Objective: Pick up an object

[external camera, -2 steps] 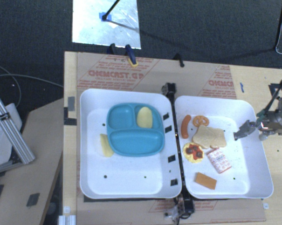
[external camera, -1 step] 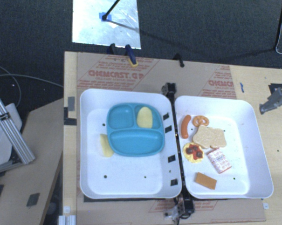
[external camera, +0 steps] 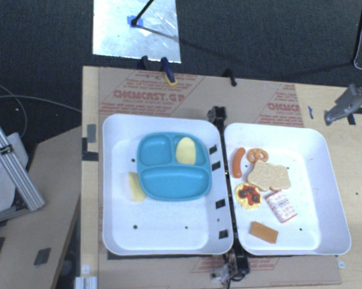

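The right bin (external camera: 323,171) holds a slice of toast (external camera: 268,176), a pretzel (external camera: 258,155), a red sausage (external camera: 238,162), a small pizza-like piece (external camera: 249,195), a red and white packet (external camera: 281,206) and an orange block (external camera: 264,232). In the left bin (external camera: 116,186) a blue divided plate (external camera: 172,176) carries a yellow egg-shaped piece (external camera: 186,151), and a pale yellow wedge (external camera: 136,187) lies beside the plate. My gripper (external camera: 349,103) hangs at the far right, beyond the back corner of the right bin and away from every object.
Both bins rest on a cardboard sheet (external camera: 195,90) on the bench. A shiny metal plate (external camera: 137,24) lies on the dark floor behind. An aluminium frame (external camera: 12,163) stands at the left edge. A black divider with clips (external camera: 224,191) runs between the bins.
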You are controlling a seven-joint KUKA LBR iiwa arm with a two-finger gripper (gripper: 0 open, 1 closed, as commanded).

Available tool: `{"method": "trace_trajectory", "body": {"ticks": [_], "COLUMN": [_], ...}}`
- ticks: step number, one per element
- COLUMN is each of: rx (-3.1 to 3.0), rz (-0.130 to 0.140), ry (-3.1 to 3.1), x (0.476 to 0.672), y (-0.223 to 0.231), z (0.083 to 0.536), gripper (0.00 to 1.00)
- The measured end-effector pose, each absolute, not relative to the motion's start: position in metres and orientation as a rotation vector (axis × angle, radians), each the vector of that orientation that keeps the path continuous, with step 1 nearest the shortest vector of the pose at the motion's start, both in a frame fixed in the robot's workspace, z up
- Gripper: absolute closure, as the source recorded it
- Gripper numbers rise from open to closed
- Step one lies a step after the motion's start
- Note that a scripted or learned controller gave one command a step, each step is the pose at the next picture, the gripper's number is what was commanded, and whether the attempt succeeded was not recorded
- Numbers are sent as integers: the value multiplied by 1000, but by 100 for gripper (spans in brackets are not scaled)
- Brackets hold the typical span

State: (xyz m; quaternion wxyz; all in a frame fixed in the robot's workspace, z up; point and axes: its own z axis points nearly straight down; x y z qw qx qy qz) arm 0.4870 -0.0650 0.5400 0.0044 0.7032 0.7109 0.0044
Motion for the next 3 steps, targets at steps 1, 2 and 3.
{"method": "trace_trajectory", "body": {"ticks": [1,2,3], "rx": [2228,2209,2217], "rz": [-9,1,-3], "ry": [2220,2239,2231], "x": [546,583,546], "y": [-132,-21,29], "z": [394,328,238], "gripper": [0,0,0]}}
